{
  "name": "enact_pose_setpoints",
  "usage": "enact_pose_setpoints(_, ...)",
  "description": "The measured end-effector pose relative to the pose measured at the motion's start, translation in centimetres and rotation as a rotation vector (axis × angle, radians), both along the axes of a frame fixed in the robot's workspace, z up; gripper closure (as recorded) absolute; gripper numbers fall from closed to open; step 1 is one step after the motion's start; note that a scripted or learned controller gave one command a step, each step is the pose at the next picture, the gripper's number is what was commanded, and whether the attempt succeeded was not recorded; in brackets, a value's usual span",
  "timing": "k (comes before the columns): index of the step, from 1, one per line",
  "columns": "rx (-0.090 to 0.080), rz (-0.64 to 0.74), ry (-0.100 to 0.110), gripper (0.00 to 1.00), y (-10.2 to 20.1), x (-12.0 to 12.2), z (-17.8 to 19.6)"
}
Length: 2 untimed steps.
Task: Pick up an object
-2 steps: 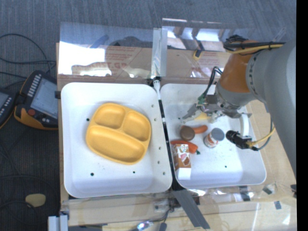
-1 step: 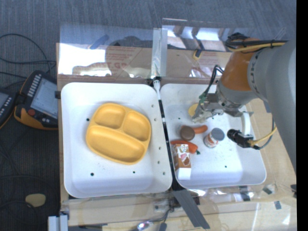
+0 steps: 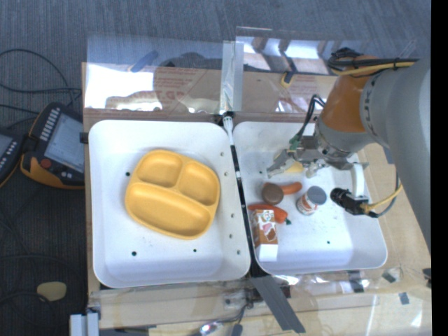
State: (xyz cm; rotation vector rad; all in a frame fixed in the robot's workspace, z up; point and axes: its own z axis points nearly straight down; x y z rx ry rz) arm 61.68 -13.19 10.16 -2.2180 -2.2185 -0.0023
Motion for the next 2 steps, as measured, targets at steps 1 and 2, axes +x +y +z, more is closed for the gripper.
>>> enact_pose_setpoints(1,-0.008,0.001,-0.012,0.00,-3.4,-4.8,-1.2)
enact_pose_setpoints(2,-0.009,0.000,-0.014,0.00,1.0,-7.3,-1.2)
